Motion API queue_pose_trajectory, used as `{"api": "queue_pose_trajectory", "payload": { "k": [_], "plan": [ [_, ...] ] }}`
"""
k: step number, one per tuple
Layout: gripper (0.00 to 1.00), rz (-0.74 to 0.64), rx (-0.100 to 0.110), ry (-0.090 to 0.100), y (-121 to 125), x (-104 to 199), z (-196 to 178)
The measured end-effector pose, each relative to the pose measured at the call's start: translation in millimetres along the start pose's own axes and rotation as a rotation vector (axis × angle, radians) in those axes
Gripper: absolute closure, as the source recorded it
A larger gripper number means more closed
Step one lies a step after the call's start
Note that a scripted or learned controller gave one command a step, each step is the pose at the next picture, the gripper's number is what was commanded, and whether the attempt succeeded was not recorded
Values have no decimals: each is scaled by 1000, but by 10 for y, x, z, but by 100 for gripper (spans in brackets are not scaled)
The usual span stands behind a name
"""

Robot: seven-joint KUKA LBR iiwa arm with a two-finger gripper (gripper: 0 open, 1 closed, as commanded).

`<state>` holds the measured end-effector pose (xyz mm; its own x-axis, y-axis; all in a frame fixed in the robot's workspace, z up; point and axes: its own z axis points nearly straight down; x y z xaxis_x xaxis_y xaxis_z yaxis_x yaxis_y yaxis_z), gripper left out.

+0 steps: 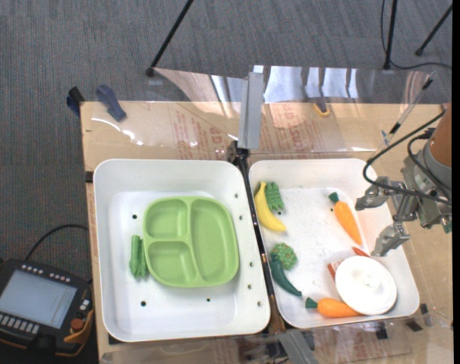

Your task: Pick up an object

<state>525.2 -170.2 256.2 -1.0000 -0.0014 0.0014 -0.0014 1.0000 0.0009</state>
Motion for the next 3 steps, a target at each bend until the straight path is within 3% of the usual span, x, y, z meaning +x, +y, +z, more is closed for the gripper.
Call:
{"api": "queue_pose_trajectory", "payload": {
  "k": [1,2,3],
  "plan": [
    [0,150,-1,-10,-85,-373,1620],
    [100,142,-1,-9,-59,-387,1520],
    [100,341,3,-22,284,133,1587]
  ]
}}
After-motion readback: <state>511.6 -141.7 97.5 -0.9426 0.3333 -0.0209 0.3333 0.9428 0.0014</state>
